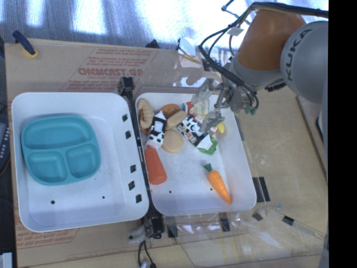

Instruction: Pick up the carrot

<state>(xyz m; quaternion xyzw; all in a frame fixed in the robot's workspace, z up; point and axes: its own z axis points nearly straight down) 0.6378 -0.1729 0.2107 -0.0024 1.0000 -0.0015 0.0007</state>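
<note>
The carrot (pixel 218 185), orange with a green top, lies in the right bin (pixel 240 166) near its front right corner, tip pointing toward the front. My gripper (pixel 208 111) hovers over the pile of toy food at the back of that bin, well behind the carrot. Its fingers stand open and nothing is between them. The carrot lies apart from the other items, with bare bin floor around it.
A red-orange bottle shape (pixel 155 165) lies by the right bin's left wall. Bread pieces (pixel 173 142), black-and-white cow-patterned items (pixel 191 130), a yellow piece (pixel 221 129) and a green piece (pixel 210 146) crowd the back. A blue divided plate (pixel 60 148) sits in the left bin (pixel 111 200).
</note>
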